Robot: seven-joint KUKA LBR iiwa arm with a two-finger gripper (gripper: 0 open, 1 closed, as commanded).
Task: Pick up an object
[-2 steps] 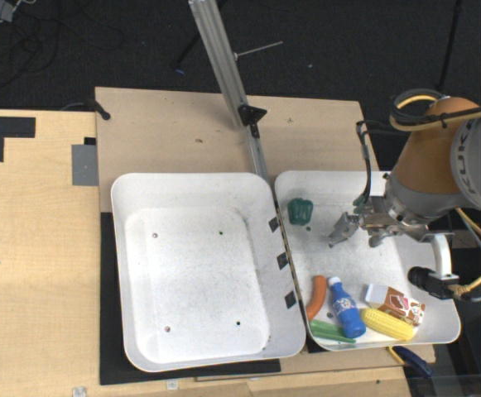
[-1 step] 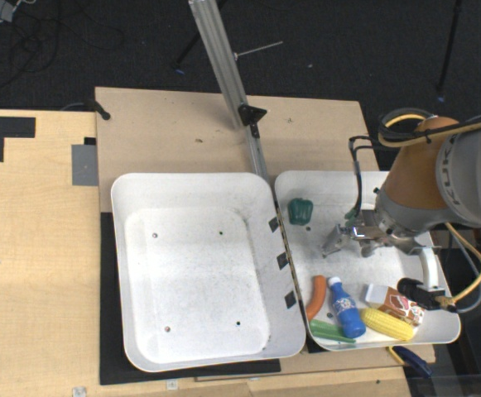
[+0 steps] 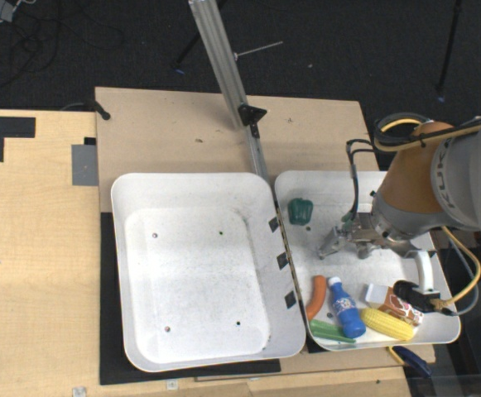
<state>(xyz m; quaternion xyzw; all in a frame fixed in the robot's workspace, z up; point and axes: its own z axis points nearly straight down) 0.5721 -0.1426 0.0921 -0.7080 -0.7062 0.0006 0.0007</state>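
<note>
Tan bench (image 3: 182, 131), dark carpet behind, metal strut (image 3: 221, 56) leaning over. Arm's gripper (image 3: 333, 246) hangs in right bin (image 3: 327, 190), fingers spread, holding nothing. Bottle (image 3: 345, 308), corn (image 3: 388, 323), carrot (image 3: 316, 296) near front edge; green pepper (image 3: 299, 211) farther back.
</note>
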